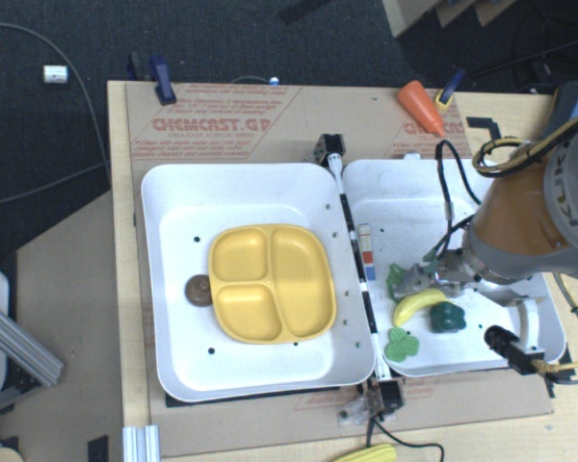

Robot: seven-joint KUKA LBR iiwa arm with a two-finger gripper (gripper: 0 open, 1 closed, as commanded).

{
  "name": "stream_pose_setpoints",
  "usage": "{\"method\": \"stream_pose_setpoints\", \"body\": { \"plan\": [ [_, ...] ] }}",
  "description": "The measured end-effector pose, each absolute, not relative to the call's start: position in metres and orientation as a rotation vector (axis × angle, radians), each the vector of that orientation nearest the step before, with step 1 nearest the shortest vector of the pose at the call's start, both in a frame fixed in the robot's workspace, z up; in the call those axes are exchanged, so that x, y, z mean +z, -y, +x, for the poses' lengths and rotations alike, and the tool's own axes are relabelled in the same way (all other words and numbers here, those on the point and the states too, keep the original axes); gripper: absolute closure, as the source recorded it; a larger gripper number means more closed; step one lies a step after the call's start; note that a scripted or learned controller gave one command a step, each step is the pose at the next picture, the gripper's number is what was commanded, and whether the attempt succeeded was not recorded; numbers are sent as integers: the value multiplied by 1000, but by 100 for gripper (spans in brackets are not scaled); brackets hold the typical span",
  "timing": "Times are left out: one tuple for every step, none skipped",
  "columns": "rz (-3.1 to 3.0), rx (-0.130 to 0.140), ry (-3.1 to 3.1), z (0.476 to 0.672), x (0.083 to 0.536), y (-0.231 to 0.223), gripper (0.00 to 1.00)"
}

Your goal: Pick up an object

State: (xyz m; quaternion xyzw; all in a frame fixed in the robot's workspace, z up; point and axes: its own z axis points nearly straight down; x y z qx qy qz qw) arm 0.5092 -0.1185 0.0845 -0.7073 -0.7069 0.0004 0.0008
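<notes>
In the right bin point(405, 192) lie a yellow banana point(419, 305), a dark teal lump point(448, 318), a light green leafy piece point(401, 346) and a darker green piece point(397, 279). My gripper point(432, 275) hangs low over the bin, just above the banana and beside the darker green piece. Nothing visibly sits in its grasp. The arm's orange band and grey wrist cover the bin's right half.
The left bin point(173, 210) holds a yellow divided plate point(270, 282) with a small brown round thing point(198, 290) at its left. A slim white stick with red and blue marks point(366, 250) lies by the divider. An orange object point(422, 107) rests on the board behind the bins.
</notes>
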Motion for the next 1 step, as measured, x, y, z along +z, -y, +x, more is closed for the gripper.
{"method": "stream_pose_setpoints", "body": {
  "plan": [
    [-2220, 0, 2219, 506, 84, 118, 0]
  ]
}}
